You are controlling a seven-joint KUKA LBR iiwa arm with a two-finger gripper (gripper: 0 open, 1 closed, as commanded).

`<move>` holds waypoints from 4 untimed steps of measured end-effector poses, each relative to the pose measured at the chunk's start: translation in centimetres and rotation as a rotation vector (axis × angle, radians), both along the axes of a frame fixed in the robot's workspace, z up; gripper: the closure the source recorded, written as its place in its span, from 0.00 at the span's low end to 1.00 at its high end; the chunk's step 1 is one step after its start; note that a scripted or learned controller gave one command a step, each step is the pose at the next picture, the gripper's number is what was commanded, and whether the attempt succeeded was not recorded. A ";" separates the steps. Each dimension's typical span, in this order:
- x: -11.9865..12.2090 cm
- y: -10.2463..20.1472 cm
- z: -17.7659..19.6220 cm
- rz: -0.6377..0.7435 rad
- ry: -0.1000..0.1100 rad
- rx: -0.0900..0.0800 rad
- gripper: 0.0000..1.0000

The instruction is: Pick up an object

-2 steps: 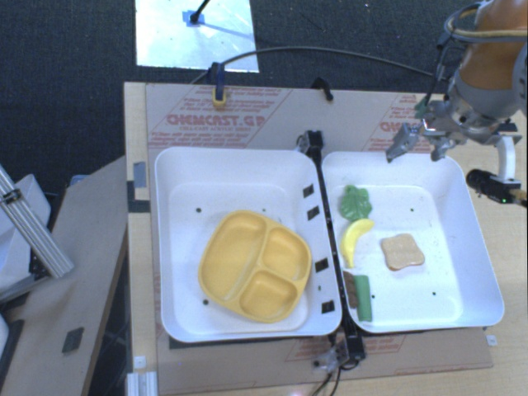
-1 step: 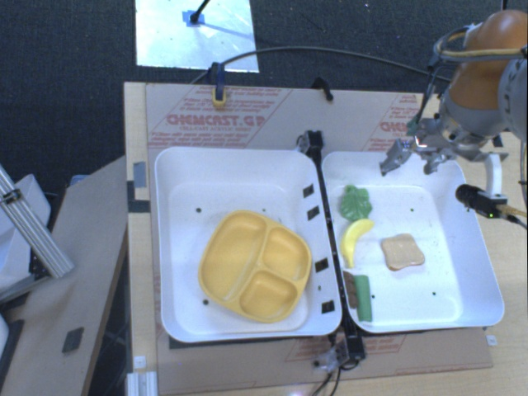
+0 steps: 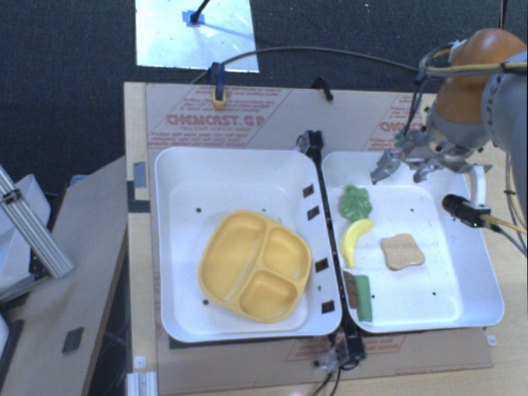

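Tool [image 3: 404,165] above right bin's [image 3: 470,304] far edge (fingers spread); banana [image 3: 355,239] beside bread [image 3: 403,252].

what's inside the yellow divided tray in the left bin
Nothing shows inside the yellow divided tray: its three compartments look bare. The tray covers part of the left bin floor, so whatever lies beneath it cannot be seen.

Gripper [image 3: 403,170] hangs open over the right bin's [image 3: 470,304] far edge; banana [image 3: 355,240], toast [image 3: 403,252] lie below.
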State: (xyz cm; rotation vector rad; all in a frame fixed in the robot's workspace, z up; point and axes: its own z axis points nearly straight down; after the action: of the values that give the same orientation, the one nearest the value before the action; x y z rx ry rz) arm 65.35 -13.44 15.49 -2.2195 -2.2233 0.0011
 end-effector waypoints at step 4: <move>0.6 -0.3 4.5 0.003 -0.008 -0.001 1.00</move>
State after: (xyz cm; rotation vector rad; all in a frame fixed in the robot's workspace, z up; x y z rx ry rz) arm 65.93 -13.76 20.00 -2.2206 -2.2307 -0.0072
